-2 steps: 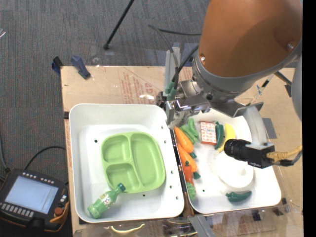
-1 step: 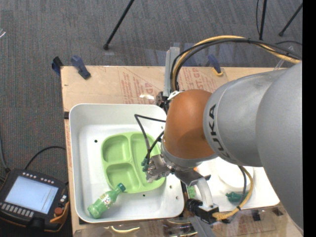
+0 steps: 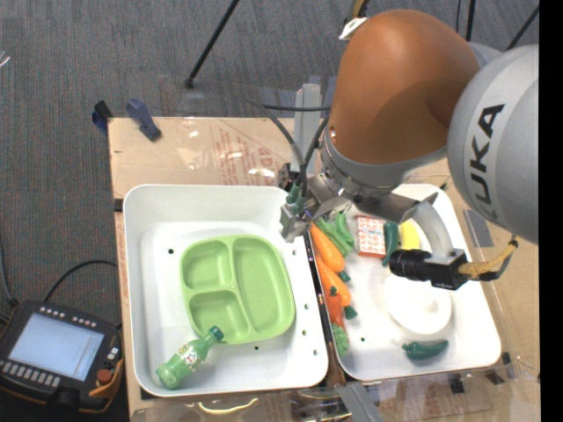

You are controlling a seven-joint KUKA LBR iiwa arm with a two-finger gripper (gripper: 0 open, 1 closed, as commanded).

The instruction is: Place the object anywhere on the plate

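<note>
A green bottle (image 3: 187, 359) lies in the left bin (image 3: 141, 209), touching the plate (image 3: 236, 288): probably light, stiff, slippery plastic, best pinched across its body. The end effector (image 3: 296, 211) hovers over the bins' shared edge beside the carrots (image 3: 327, 251); whether it grips anything I cannot tell.

This is a robotics lab, not a home or kitchen. A big industrial arm (image 3: 440, 104) marked KUKA hangs over a plywood bench (image 3: 202, 152) holding two white bins (image 3: 141, 236) of toy food and a plastic plate (image 3: 236, 290). A teach pendant (image 3: 57, 350) with a lit screen lies on the grey carpet (image 3: 88, 51) beside the bench, its cable trailing off. Thin black stand legs (image 3: 215, 38) slant across the floor behind, and clear sheeting is taped over the benchtop.
</note>
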